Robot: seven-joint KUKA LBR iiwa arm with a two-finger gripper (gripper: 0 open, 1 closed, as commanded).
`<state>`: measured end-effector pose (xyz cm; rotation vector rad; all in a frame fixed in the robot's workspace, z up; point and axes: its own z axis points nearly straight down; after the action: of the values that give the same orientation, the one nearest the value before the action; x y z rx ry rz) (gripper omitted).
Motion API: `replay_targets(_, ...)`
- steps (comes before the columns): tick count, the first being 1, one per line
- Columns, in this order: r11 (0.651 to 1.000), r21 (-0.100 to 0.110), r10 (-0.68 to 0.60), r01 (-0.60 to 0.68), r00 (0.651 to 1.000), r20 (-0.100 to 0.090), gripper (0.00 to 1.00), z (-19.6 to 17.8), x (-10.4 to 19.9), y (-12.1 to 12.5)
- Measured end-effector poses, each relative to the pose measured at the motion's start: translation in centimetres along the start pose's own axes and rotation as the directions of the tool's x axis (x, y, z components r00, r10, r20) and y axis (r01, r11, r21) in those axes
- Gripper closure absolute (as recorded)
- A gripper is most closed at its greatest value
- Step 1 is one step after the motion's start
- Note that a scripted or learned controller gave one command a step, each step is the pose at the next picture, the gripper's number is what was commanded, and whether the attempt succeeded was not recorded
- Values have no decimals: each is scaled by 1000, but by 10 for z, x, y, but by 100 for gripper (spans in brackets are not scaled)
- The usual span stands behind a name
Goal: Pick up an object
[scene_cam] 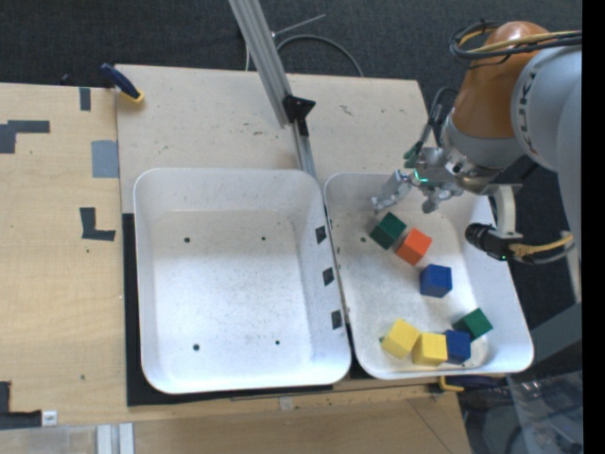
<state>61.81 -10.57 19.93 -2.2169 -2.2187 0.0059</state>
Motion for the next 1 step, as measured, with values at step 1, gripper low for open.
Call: replay_targets(1,1000,-5,-1,1,1000,1,0,-3,0,1)
